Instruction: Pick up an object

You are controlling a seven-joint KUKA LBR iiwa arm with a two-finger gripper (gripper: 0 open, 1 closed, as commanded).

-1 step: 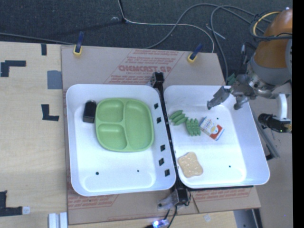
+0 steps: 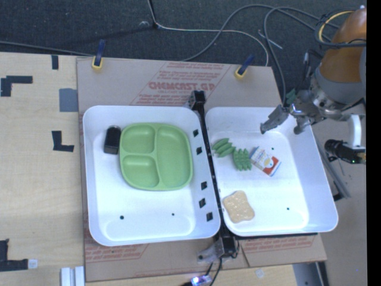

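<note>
The right bin [image 2: 297, 186] holds a small white carton with blue and red print [image 2: 265, 161], two green pea-pod pieces [image 2: 233, 154] and a tan cracker-like piece [image 2: 239, 207]. My gripper [image 2: 284, 122] hangs over the bin's far right corner, above and right of the carton. Its two fingers are spread apart with nothing between them. The grey arm with its orange band [image 2: 348, 31] comes in from the upper right.
The left bin [image 2: 101, 219] holds a green divided plate [image 2: 156, 156] and a small black block [image 2: 112, 140] at the plate's left. Black clips run down the divider [image 2: 205, 177] between the bins. Cables lie on the dark floor behind the bench.
</note>
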